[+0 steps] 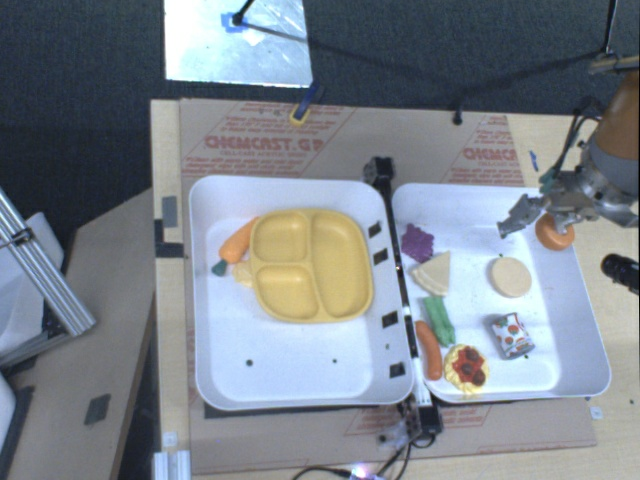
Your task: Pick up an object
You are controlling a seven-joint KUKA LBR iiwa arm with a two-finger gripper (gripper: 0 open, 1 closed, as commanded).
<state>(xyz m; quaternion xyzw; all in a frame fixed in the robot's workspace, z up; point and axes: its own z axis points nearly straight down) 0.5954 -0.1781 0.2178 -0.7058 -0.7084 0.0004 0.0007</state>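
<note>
- Pizza [467,366] sat at the front edge of the right bin [580,353], with a hot dog [428,349] just beside it and a green bit [438,318] above that.
- Next to them lay a small red and white box [511,335].
- A round cracker [510,277] lay alone in the middle of that bin, with a pale wedge [433,271] and a purple clump [417,239] off to its left.
- The claw [522,213] hung over the far right part of that bin, by an orange ball [554,233]. I could not tell how wide it stood, and I saw nothing in it.
- The left bin [215,373] had a yellow tray [303,265] with a carrot [237,240] touching its side.
- I think the orange ball was the best pick, since it was closest.
- To do it well, the claw should go right over the ball's middle, drop straight down, and squeeze softly so the ball would not roll away.
- The bin wall was near, so it should keep clear of that.
</note>
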